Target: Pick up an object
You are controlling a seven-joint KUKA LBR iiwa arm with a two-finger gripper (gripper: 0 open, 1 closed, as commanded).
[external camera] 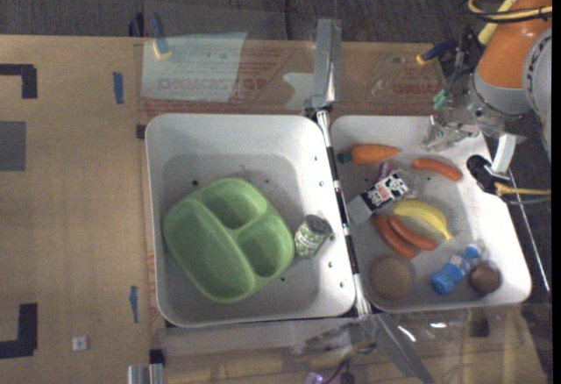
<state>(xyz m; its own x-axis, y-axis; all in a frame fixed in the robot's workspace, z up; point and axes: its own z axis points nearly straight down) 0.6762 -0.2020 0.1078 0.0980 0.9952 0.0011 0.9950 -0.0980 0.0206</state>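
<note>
My gripper [448, 138] hovers over the far right corner of the right bin [517, 259], open with nothing between its fingers. Just left of it in the bin lies an orange carrot [374, 152], and a red sausage [436, 167] lies just in front of it. Nearer the middle are a black-and-white milk carton [383, 194], a yellow banana [422, 218] and two red sausages [399, 236] side by side. Along the near side sit a brown round fruit [391, 277], a blue bottle [454, 270] and a dark brown ball [484, 277].
The left bin [166, 154] holds a green divided plate [228, 238] and a small green can [311, 235] near its right wall. A metal divider [326, 67] stands behind the bins. Cables and a black fitting [480, 168] hang at the right bin's far right edge.
</note>
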